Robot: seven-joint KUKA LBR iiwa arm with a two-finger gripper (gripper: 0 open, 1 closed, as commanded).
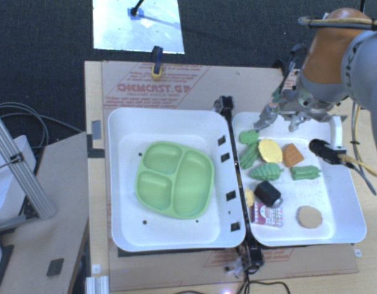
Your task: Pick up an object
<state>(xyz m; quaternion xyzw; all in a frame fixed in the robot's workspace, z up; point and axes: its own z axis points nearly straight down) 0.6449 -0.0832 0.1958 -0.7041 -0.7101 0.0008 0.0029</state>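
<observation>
hand (280, 120): fingers apart, holding nothing, above right bin's (354, 225) far edge
left bin (124, 225): green divided plate (175, 179)

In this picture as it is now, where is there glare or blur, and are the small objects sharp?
Camera view: the metal sheet at the top reflects light strongly and looks washed out; the white bins are bright but keep their edges; the toy foods, like the yellow piece, are soft yet recognisable; the tool looks slightly blurred.
</observation>
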